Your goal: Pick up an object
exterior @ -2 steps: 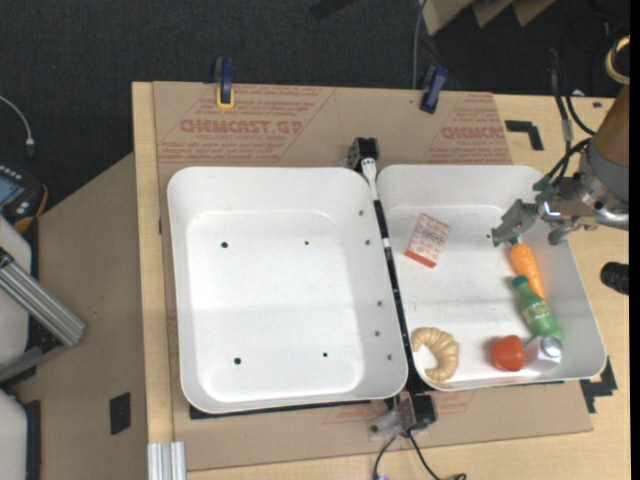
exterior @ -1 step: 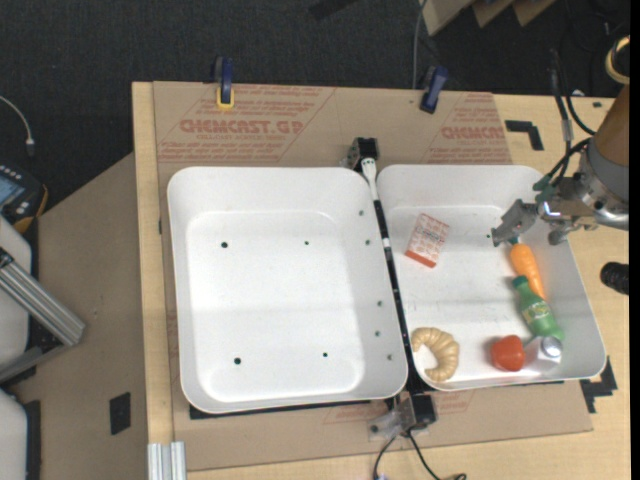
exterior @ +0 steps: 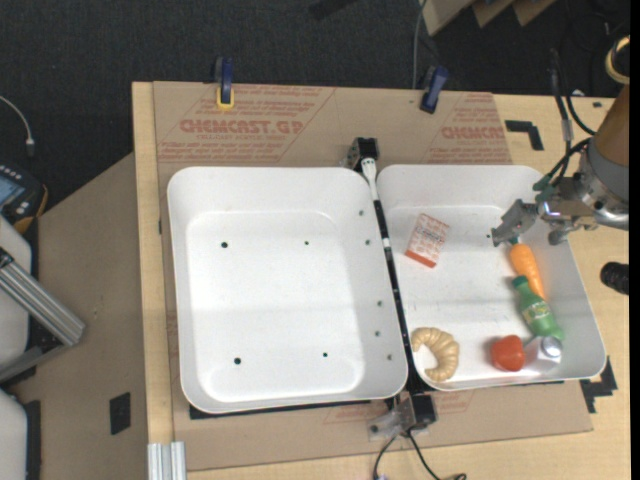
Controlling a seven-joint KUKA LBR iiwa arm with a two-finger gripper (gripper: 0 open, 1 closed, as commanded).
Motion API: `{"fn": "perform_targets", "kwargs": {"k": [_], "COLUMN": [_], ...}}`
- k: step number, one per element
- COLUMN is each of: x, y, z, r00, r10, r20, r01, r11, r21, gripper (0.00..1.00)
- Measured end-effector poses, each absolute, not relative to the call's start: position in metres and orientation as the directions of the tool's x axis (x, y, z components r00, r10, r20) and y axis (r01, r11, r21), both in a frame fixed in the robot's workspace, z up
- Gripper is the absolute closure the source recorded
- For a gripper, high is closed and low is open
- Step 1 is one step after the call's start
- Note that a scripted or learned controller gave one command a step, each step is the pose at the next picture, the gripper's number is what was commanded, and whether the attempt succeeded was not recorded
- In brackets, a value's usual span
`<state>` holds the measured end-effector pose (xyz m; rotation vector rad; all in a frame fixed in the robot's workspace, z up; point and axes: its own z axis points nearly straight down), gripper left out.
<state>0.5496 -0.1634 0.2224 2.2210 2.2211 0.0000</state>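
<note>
While the bench (exterior: pixel 300 108) spreads under everything as a brown board printed with red lettering, two white bins sit on it side by side, their inner walls touching along a dark strip with a clamp at each end. The left bin (exterior: pixel 190 268) is the broader of the two in this view, and its floor shows four small dark dots. The right bin (exterior: pixel 470 183) holds all the loose things. Two blue clips pinch the far edge of the board.

From the right the arm (exterior: pixel 612 158) reaches in over the far right corner of the right bin. Its gripper (exterior: pixel 535 223) hangs just above that corner, with grey fingers (exterior: pixel 512 222) splayed apart and nothing between them.

Down the right side of the right bin, a green bottle (exterior: pixel 537 313) lies tilted, its neck toward the orange carrot (exterior: pixel 526 266), which lies just beside the gripper and close below it; whether they touch cannot be told. A tan croissant (exterior: pixel 436 351) curls in the near left corner of that bin. A white-and-red packet (exterior: pixel 428 240) lies on the floor toward the far left, well apart from the rest. A red tomato (exterior: pixel 507 353) rests near the front wall, just beside the bottle's base and a small silvery thing (exterior: pixel 549 348).
</note>
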Motion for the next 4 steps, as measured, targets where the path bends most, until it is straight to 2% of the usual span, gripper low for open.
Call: {"fn": "perform_targets", "kwargs": {"k": [1,2,3,4], "x": [0.529,0.521,0.524,0.524], "y": [-0.228,-0.221,-0.224,-0.223], "z": [0.226,0.098,0.115,0.114], "r00": [0.006,-0.001,0.001,0.001], "r10": [1.0,1.0,1.0,1.0], "r20": [-0.005,0.007,-0.001,0.0], "r01": [1.0,1.0,1.0,1.0], "r11": [-0.006,0.001,-0.001,-0.001], "r21": [0.002,-0.011,0.002,0.001], "gripper": [0.0,0.0,1.0,0.0]}}
